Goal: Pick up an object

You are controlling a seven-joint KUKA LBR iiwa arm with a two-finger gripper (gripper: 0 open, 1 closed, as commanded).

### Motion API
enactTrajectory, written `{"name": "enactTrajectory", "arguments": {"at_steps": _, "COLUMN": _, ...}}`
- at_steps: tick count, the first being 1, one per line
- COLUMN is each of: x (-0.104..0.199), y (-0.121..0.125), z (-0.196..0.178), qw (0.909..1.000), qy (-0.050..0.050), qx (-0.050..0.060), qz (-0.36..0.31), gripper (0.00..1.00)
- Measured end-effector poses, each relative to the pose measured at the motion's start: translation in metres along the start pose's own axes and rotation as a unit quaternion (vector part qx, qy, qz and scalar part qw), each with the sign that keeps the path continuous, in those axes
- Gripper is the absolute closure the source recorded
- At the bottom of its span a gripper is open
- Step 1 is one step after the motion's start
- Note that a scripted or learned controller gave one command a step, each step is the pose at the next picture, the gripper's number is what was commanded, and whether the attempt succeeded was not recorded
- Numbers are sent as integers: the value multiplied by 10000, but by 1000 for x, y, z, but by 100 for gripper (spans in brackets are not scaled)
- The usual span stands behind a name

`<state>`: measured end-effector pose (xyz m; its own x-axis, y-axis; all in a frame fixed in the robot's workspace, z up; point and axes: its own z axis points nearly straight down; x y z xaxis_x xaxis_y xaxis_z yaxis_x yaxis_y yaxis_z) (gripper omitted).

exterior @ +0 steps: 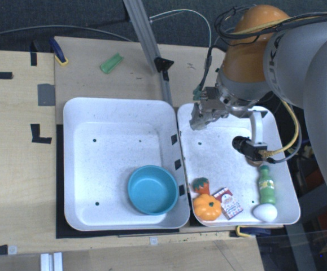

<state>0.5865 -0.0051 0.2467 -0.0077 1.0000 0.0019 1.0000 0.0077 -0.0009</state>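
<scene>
**Nothing picked yet: gripper sits over the bare end of the right bin**

The things on offer are crowded along the near edge of the right bin (231,134). An orange pumpkin toy (208,208) lies in the near-left corner. A small orange-and-green piece (201,185) is just behind it, and a red-and-white packet (229,202) touches its right side. Further right, a green bottle (266,188) lies lengthwise with a white egg (265,212) at its near end. They sit so close together that a grasp on any one of them risks nudging its neighbour. My guess is that the bottle or the pumpkin offers the cleanest hold.

The gripper (199,120) is at the far-left corner of the same bin, close to the wall shared with the left bin (95,123). It is well apart from all five things, with only bare white floor beneath it. Whether it is open or closed I cannot tell, since the wrist hides its tips from this angle, and nothing can be seen held in it. With the gripper in that spot, the pick looks not yet begun. The arm would have to travel toward the near edge before descending.

In the left bin a blue bowl (152,189) rests upright near the shared wall, also within reach as a candidate. On the bench (16,151) beyond the bins lies a small green block (111,63), outside both bins and so unlikely to be the target.
</scene>
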Motion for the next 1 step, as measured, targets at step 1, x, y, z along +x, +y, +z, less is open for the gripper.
{"name": "enactTrajectory", "arguments": {"at_steps": 1, "x": 50, "y": -4, "z": 16, "qw": 10000, "qy": -6, "qx": 14, "qz": 8, "gripper": 100}}
